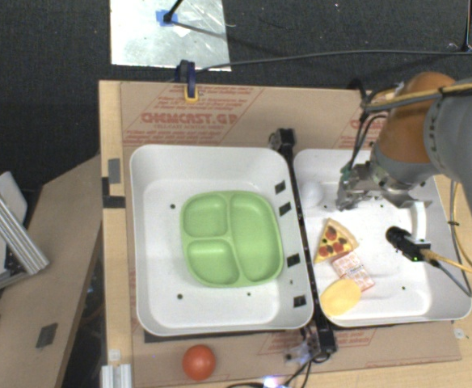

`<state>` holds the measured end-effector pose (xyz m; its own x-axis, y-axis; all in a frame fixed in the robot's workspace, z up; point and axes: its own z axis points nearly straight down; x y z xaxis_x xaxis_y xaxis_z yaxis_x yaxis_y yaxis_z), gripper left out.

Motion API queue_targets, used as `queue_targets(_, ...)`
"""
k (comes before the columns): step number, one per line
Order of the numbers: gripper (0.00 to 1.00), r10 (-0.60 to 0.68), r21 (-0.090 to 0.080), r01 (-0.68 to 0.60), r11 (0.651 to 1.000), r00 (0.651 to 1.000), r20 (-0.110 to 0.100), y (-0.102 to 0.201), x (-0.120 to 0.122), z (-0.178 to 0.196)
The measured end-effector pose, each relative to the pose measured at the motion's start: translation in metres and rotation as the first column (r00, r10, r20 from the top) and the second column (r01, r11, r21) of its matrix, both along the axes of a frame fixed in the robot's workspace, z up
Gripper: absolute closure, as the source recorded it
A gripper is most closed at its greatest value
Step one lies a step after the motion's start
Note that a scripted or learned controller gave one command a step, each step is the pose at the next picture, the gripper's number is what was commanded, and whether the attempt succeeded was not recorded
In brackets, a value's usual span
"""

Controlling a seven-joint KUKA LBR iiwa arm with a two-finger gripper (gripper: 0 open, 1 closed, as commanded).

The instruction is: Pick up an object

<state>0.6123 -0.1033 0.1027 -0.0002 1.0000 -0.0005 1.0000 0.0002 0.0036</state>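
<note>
Black cloth covers the background, with a crinkled silver sheet (170, 23) lying on it at 12 o'clock and a blue clamp (187, 79) just below that, gripping the top edge of a brown cardboard sheet (220, 111). On the cardboard sit two white bins side by side, their inner walls touching. The left bin (159, 184) holds a green divided plate (232, 238) lying flat near its middle. The right bin (402, 297) holds three small things, all in its left half: a toy pizza slice (335, 241) at 9 o'clock, close to the left wall; a pink and white packet (356, 272) just beside the slice at 5 o'clock from it; and a yellow rounded piece (340, 297) at 7 o'clock in the bin, touching or nearly touching the packet. Outside the bins, an orange-red ball (199, 362) rests on the cardboard at 6 o'clock from the left bin. The grey arm (458, 136) reaches in from 3 o'clock, its orange band (410, 132) over the bin's far wall. The gripper (349, 194) is low at 10 o'clock in the right bin, at 12 o'clock from the pizza slice and apart from it. Nothing shows in its grasp, and I cannot tell from this angle whether it is spread or pressed together.
</note>
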Motion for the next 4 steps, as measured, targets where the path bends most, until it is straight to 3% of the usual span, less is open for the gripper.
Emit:
queue_targets(2, 1.00, 0.004, 0.000, -0.004, 1.000, 1.000, 0.004, 0.000, -0.003, 0.107)
queue_targets(3, 1.00, 0.004, 0.000, -0.004, 1.000, 1.000, -0.001, 0.000, -0.002, 0.114)
queue_targets(4, 1.00, 0.007, 0.001, -0.007, 1.000, 1.000, -0.003, 0.044, -0.017, 0.108)
